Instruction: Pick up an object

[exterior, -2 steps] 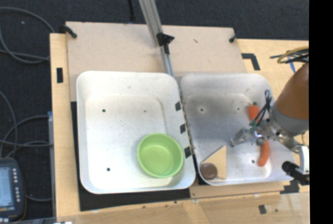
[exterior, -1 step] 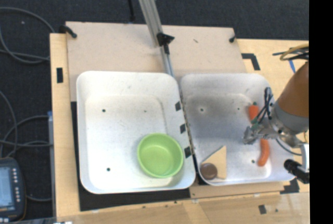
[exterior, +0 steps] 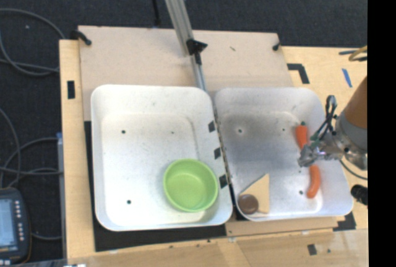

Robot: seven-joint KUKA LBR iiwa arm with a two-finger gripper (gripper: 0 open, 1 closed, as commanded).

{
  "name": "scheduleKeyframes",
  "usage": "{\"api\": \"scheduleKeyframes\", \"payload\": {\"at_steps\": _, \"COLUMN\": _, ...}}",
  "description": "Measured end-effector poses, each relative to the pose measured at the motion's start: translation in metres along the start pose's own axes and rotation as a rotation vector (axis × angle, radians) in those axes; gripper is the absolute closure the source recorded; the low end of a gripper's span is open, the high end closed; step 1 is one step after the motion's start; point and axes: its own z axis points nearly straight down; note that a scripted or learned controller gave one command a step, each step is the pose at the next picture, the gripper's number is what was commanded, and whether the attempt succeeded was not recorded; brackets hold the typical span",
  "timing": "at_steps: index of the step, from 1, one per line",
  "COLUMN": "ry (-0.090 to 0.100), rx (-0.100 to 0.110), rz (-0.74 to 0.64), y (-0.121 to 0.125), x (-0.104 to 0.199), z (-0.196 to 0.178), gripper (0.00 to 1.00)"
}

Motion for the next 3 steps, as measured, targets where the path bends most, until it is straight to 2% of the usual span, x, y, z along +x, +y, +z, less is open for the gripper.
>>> {"api": "scheduleKeyframes", "payload": {"at_steps": 2, "ry": -0.001, "rx": -0.001, "rz": -0.008, "y": 0.002, "x": -0.007, "z": -0.088, "gripper": 1.00}}
{"api": "scheduleKeyframes", "payload": {"at_steps": 3, "ry": 0.002, "rx": 0.006, "rz": -0.012, "y": 0.023, "x": 0.043, "z": -0.077, "gripper": 1.00}}
